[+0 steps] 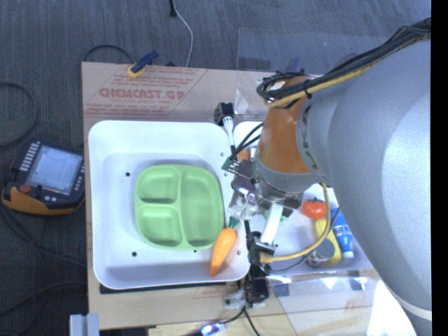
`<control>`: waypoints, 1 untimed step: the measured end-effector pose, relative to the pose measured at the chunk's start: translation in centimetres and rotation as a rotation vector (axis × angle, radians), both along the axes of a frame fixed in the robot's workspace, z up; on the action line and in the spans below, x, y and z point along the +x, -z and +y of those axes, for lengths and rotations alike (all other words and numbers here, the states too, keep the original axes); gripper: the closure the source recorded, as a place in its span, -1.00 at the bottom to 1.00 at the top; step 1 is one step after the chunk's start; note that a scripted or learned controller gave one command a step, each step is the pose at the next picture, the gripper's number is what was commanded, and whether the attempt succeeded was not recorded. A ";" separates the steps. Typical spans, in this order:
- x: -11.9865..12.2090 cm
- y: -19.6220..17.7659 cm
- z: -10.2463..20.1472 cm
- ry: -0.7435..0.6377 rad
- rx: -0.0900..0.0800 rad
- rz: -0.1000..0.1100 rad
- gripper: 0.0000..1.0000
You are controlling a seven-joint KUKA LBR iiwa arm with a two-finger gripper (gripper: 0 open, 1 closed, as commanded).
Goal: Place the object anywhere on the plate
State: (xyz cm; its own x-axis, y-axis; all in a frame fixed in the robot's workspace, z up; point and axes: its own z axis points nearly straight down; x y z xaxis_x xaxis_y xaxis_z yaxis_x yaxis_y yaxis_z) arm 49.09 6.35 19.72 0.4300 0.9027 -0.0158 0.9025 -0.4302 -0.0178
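Below the fingers (241,212) (just beside): carrot (222,250)

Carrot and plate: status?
Gripper low over the left bin's right edge. Carrot right by it, beside the green plate, not on it. Hold on carrot unclear. Nothing blocking the plate.

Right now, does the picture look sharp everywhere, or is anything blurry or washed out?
In the camera view, the green plate and carrot look fairly sharp; the arm, close to the lens, looms large and soft; the white bin is bright, nearly washed out, with faint shadows.
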 end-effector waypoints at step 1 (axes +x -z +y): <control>-0.1 -0.7 -0.1 -0.001 -0.003 0.008 1.00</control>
